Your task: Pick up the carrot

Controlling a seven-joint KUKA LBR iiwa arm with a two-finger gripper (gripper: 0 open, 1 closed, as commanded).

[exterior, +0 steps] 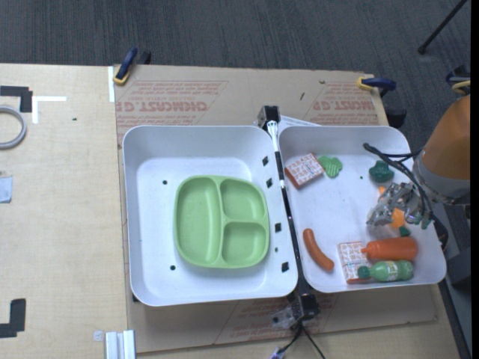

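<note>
The gripper hangs low at the right edge of the right bin, fingers too blurred to tell apart or together. Just below lies the carrot, seemingly its target, against a green bottle.

Two bins, one carrot

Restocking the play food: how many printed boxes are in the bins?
2, both in the right bin: one box near its top left beside a green piece, one box at the bottom edge beside the bottle. The gripper may hide others.
</note>
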